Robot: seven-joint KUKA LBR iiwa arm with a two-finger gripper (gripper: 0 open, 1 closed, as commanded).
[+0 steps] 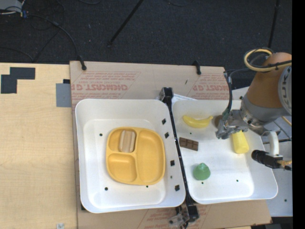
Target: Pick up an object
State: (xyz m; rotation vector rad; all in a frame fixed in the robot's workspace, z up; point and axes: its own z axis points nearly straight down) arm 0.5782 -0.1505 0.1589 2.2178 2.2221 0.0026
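While the pincer [225, 130] sits low in the right bin [259, 187], grip state unreadable, yellow block [239, 142] lies just at its 4 o'clock, banana [197, 121] at 9. Risk: closing between them, grabbing nothing or nudging the block.
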